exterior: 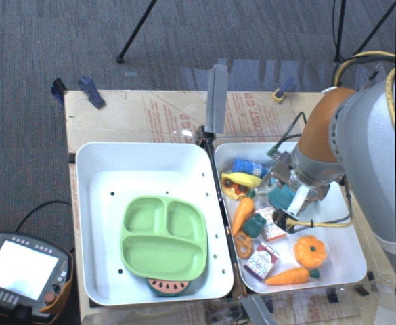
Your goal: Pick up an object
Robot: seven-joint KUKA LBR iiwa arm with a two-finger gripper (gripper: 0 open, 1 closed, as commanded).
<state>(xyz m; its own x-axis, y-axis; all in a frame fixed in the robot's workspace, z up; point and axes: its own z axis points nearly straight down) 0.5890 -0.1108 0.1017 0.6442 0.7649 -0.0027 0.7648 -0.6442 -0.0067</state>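
My gripper (283,200) hangs low over the middle of the right bin (350,263), under the grey wrist and orange band. A teal block (281,196) sits right at its tip; whether it is held is unclear. Around it lie a blue can (247,167), a yellow banana (242,179), an orange carrot (242,214), a small teal piece (254,225) and a small carton (273,225). Closer to the front are an orange pumpkin (310,250), a second carton (262,261) and a second carrot (291,276).
The left bin (96,181) holds a green divided plate (164,237) with a watermelon slice (168,286) at its front edge. A cable loops off the wrist across the right bin. A pendant screen (22,269) lies on the floor at lower left.
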